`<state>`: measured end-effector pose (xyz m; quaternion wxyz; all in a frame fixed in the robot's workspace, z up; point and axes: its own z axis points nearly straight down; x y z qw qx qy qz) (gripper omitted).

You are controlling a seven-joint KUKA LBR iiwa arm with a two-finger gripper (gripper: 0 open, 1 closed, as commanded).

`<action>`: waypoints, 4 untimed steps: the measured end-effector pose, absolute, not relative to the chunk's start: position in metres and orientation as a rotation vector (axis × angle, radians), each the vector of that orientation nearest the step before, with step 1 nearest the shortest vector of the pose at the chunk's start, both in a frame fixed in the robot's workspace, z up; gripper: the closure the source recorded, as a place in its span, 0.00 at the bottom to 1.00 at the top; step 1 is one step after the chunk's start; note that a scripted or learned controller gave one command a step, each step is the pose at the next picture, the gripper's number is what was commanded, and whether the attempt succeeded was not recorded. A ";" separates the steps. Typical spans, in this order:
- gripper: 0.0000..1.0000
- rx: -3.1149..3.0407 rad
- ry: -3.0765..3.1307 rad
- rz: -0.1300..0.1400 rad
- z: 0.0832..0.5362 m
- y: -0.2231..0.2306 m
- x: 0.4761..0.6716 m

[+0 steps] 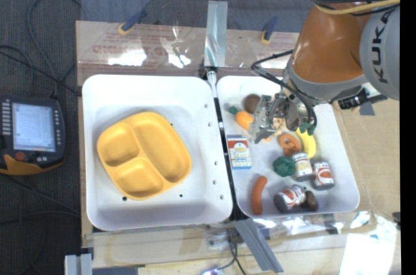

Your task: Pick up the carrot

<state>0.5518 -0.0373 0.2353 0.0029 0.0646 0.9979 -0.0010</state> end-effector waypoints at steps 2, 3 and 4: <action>0.00 0.643 3.077 0.000 0.190 0.045 0.506; 0.00 1.326 2.849 -0.006 0.183 0.008 0.515; 0.00 1.759 2.604 -0.007 0.183 -0.042 0.559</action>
